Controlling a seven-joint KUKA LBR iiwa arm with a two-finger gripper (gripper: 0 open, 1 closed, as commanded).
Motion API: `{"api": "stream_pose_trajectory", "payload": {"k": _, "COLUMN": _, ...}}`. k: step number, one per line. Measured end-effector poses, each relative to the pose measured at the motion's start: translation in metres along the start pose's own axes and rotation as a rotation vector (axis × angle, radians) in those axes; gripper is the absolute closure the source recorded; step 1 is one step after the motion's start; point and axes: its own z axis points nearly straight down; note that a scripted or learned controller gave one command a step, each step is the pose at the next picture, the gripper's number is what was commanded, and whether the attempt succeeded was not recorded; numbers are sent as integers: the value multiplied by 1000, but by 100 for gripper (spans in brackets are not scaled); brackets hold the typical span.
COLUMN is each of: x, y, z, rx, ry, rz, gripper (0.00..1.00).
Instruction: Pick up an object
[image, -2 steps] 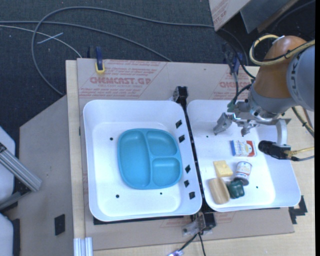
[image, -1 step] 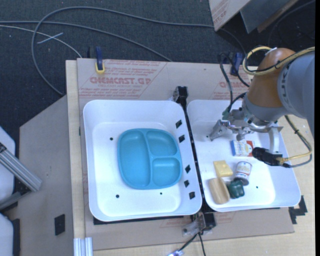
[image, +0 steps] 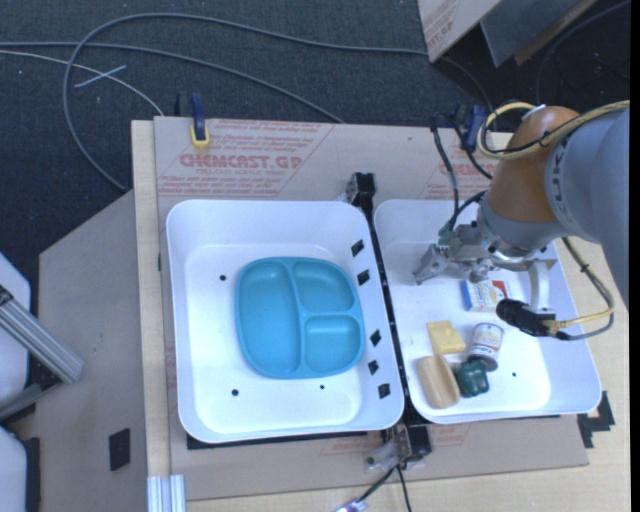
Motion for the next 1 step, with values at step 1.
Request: {"api": "stream_pose_trajectory", "payload": {"k": 1, "x": -1, "y": 2, "z": -13, "rx": -9, "ry": -2, "rz": 1, "gripper": 100}}
